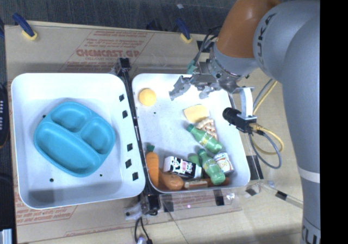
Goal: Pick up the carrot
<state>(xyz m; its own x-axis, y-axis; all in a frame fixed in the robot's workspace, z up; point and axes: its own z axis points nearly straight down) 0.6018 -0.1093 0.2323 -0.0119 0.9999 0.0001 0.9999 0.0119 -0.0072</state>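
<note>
**Carrot's tucked in the far corner from the gripper**

The gripper [191,87] hangs with jaws spread, nothing between them, over the right bin [163,82]. Just left of the jaws: one yellow ball [147,97]. Below them: one cheese wedge [196,113], two green bottles [205,138], one small can [224,162], one milk carton [180,166]. The carrot [153,168], orange with a green top, lies well below-left, along the bin wall, touching a brown potato-like thing [173,182]. One blue tray [74,138] sits in the left bin [22,129].
</note>
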